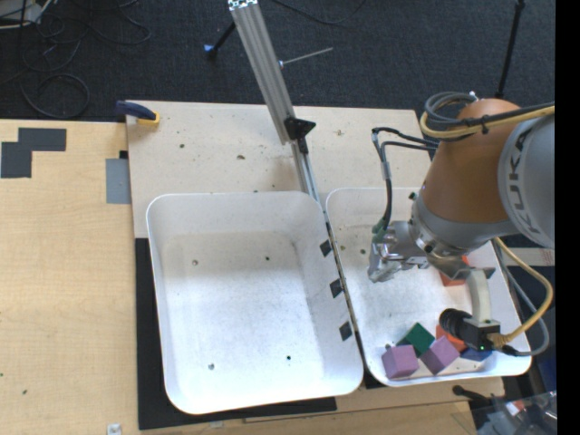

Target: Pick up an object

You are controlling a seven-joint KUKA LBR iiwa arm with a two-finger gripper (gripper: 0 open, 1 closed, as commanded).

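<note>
Hand (384, 263) hangs over the right bin (355, 243) near its left wall, nothing seen between the fingers; whether released or clenched cannot be told. Objects crowd the bin's 5 o'clock corner: two purple blocks (400, 361), (439, 354) touching the front rim, green block (419, 337) just behind, an orange piece (450, 276) beside the wrist. Bare floor lies between hand and blocks; left bin (181, 234) adjoins at 9 o'clock.

A dark carpeted floor (381, 25) strewn with black cables (63, 80) is seen beyond the pale wooden desk (208, 148). A slanted silver aluminium rail (265, 57) is mounted there, and a light wood panel (63, 279) lies alongside.
</note>
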